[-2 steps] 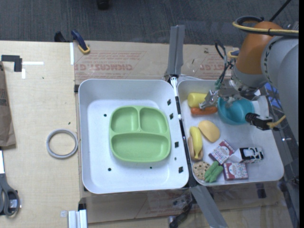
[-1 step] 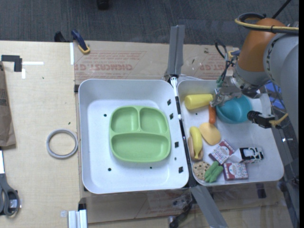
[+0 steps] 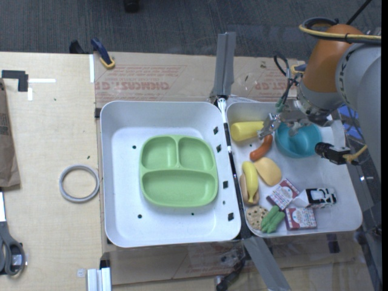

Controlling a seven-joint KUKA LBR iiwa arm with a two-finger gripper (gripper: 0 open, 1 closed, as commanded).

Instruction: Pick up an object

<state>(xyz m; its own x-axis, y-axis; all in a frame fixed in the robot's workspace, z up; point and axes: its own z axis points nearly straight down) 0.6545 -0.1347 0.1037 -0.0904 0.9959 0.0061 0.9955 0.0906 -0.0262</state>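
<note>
The right bin [image 3: 339,223] holds several toy items: a yellow block [image 3: 245,130], an orange carrot [image 3: 261,147], a teal bowl-shaped object [image 3: 298,139], a banana [image 3: 250,177], a tan potato-like piece [image 3: 268,171], a cookie [image 3: 255,216], green beans [image 3: 273,218], two small red-and-white cartons [image 3: 282,194] [image 3: 301,217] and a black-and-white toy car [image 3: 320,196]. My gripper [image 3: 284,119] hangs low over the back of this bin, just above the teal object and right of the yellow block. Nothing shows between its fingers.
The left bin [image 3: 115,180] carries a green divided plate [image 3: 179,171]. A grey ring [image 3: 79,182] lies on the bench to the left, scissors [image 3: 11,254] at the lower left. A blue-handled clamp [image 3: 103,52] sits at the back. The arm [image 3: 339,59] fills the upper right.
</note>
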